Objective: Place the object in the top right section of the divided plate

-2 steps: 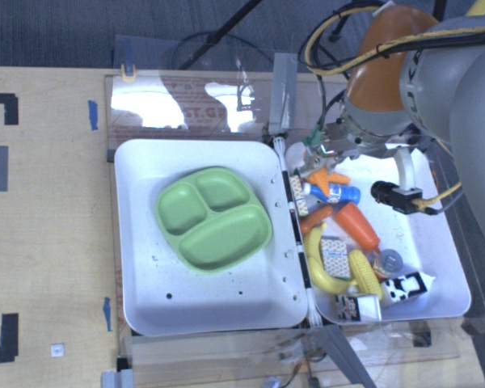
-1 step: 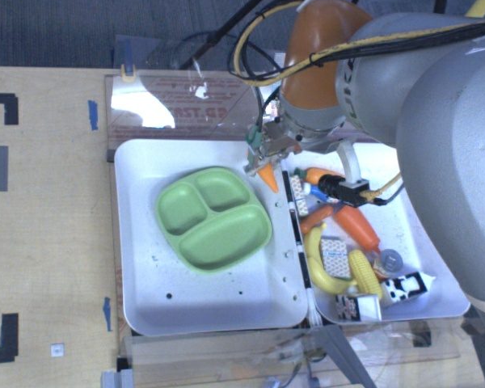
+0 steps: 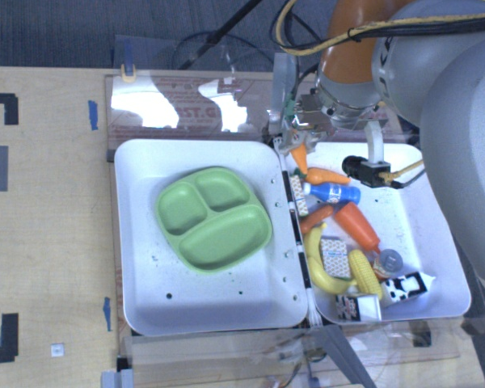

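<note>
Taking the green divided plate [image 3: 215, 218] as my mark, it sat in the left bin [image 3: 145, 281], every section of it bare, including the top right one I was to fill. To the right of the plate, past the seam where the bins meet, the right bin [image 3: 436, 257] held the clutter. Nearest the plate lay a yellow banana [image 3: 322, 272], with a corn cob [image 3: 362, 272] just beyond it. Further right of the plate and higher up lay a blue and white bottle [image 3: 333, 192], an orange carrot [image 3: 357, 225] and a small round grey piece [image 3: 390, 260].

My claw [image 3: 297, 140] hung up and to the right of the plate, over the right bin's near corner, with something orange [image 3: 300, 157] just beneath it. I could not tell whether my claw was apart, together, or clamped on that orange piece; my own wrist hid it.

If that orange thing was my object, I judged it a light, hollow plastic toy: stiff enough not to crush, but smooth and rounded, so apt to slip or roll. I reckoned the best hold was across its narrow middle, squarely, not near a tapered end.
</note>
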`<state>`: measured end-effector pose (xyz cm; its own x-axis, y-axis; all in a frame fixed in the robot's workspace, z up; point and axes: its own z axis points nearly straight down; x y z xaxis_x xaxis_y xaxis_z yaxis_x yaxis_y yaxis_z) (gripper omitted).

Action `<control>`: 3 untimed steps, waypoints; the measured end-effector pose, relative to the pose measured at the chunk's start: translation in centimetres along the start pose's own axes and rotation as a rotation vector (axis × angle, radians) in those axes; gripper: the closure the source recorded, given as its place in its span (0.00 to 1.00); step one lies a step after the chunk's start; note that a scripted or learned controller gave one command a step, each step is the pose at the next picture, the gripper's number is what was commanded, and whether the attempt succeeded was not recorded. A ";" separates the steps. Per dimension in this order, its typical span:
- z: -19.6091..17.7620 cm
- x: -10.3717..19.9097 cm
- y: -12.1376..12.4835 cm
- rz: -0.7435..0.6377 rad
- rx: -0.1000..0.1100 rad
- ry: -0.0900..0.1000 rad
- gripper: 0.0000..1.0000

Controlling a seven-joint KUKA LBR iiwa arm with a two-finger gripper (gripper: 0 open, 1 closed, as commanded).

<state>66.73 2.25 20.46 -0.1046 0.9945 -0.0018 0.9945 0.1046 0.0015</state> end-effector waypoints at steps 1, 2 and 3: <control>4.8 3.6 0.6 -0.110 -0.008 0.001 1.00; 2.0 3.0 -7.8 -0.110 0.003 0.003 1.00; -3.4 1.5 -6.0 0.080 0.003 0.001 1.00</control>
<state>60.60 3.08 23.85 -0.0244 0.9997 -0.0013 0.9997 0.0244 -0.0015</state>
